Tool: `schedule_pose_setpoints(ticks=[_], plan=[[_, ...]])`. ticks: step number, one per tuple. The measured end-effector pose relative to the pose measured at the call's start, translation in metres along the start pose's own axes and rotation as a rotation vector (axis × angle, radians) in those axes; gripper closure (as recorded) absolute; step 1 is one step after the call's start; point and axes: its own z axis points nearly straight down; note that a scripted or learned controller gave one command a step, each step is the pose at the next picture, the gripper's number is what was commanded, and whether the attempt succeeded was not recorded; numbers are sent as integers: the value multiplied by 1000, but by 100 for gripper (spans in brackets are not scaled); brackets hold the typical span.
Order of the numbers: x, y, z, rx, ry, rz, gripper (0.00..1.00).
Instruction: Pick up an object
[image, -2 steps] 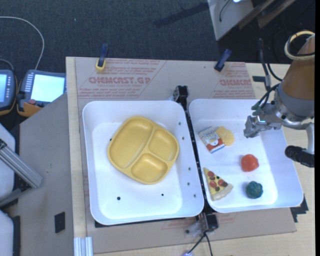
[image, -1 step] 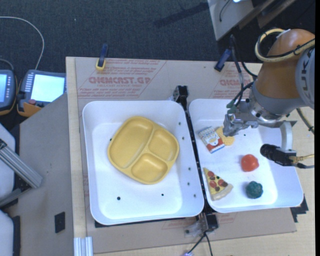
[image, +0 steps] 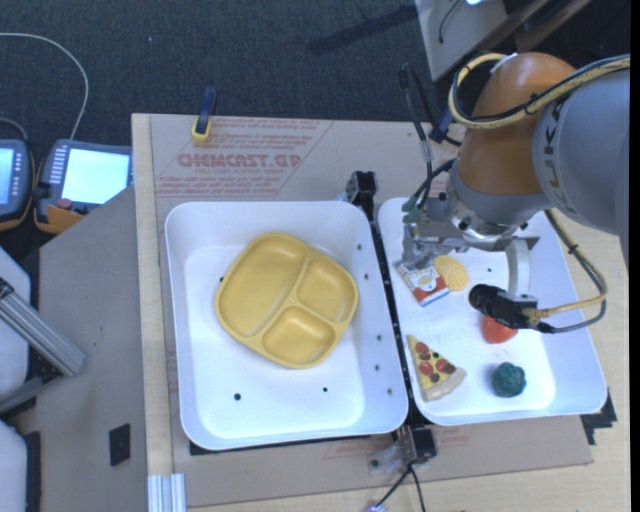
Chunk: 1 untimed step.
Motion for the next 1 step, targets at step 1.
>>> schedule_pose_setpoints(ticks=[1], plan=[[63,9,-8,-2,0,-1,100]])
